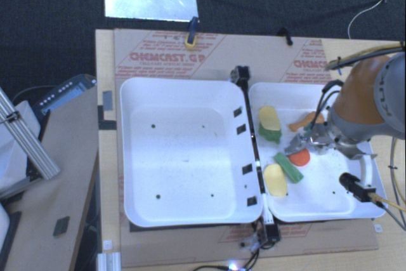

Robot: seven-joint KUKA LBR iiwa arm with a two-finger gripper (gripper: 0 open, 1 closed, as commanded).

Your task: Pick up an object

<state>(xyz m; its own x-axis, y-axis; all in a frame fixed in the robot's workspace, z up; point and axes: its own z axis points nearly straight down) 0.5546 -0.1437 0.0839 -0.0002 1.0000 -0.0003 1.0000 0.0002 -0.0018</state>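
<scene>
So the arm (374,98) is reaching in from the right, down into the right bin (330,203), and the claw (303,144) sits low over the middle of that bin. Honestly can't tell from this angle how the claw stands, it's just a grey blur of metal down there.

Stuff in the right bin: a red-orange round thing (301,158) directly under or touching the claw tip, looks like the closest candidate. Whether it's actually gripped, no way to say. An orange piece (304,120) lies just up and behind the claw, partly hidden by the wrist. A green stick-shaped piece (288,167) lies at a slant just to the left of the red one, touching or nearly so. Below that is a pale yellow lump (275,179) near the bin's left wall. Further up that same wall there's a yellow object sitting on a green one (269,122), well clear of the claw.

The left bin (184,155) sits beside it on the bench (165,54).
</scene>
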